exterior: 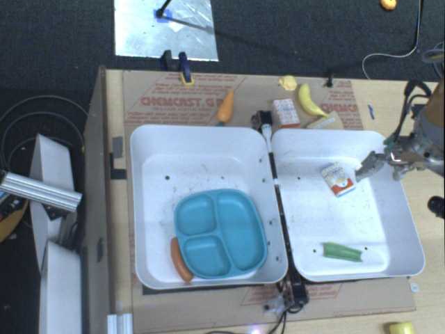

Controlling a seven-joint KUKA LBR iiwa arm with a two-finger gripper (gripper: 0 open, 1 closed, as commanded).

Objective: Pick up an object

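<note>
Your hand sits over right bin, just beside small carton; finger state unclear. Green pod lies near front wall.

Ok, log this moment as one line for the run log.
gripper: right bin, beside carton | nothing held | bean near front | tray, sausage: left bin

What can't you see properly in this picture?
- The gripper, in the camera view: too small and blurry to tell how its fingers stand.
- The little carton in the right bin: its print is too small to read.
- The orange sausage in the left bin: the blue tray covers part of it.
- The yellow thing at the bottom edge: cut off by the picture's edge.
</note>
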